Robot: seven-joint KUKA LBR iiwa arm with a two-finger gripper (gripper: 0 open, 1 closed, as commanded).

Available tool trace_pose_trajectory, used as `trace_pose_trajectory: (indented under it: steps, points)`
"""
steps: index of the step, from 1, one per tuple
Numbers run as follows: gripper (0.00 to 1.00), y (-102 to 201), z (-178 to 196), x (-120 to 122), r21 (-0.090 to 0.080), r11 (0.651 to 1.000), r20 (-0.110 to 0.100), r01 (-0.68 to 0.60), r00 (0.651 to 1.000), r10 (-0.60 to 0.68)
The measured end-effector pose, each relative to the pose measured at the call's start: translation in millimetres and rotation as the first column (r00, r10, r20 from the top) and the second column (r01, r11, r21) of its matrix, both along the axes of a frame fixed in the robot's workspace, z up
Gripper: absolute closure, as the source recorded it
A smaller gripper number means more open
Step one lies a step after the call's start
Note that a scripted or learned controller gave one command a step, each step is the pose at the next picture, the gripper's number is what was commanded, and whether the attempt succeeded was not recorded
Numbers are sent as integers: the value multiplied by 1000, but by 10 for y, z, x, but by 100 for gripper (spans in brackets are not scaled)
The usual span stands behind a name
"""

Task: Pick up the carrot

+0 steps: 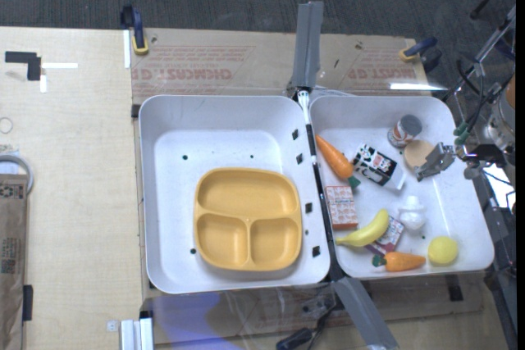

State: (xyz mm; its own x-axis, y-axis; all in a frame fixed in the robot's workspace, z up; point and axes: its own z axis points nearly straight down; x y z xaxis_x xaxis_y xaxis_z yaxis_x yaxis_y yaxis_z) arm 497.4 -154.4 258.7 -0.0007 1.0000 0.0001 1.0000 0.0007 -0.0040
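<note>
Two carrots in play, which is the main risk. Left bin (156, 176) holds just the yellow divided plate (248, 219). Right bin (467, 201), left to right: upper carrot (333, 157) lying diagonal against the divider wall, black-and-white carton (376, 165) just beside it, red snack box (340, 206), banana (365, 230), lower carrot (402, 261) near the front wall, white lump (412, 213), lemon (443, 250), small can (408, 128) and a tan round piece (417, 152) up top.

Gripper (432, 163) sits at the right side of that bin, next to the tan piece; can't tell if it's spread or closed, nothing visibly pinched.

Both carrots are well apart from it: one to its left past the carton, one below-left.

Likely failure modes: upper carrot hugs the wall, so a finger may clip the rim; lower one is crowded by banana and wrapper (392, 232), so a grab may catch the wrong item.
</note>
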Motion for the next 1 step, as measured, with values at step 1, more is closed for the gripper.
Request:
trace_pose_trajectory:
  steps: [1]
  points:
    - [0,146,-661,128,-1,953,-2,302,953,-302]
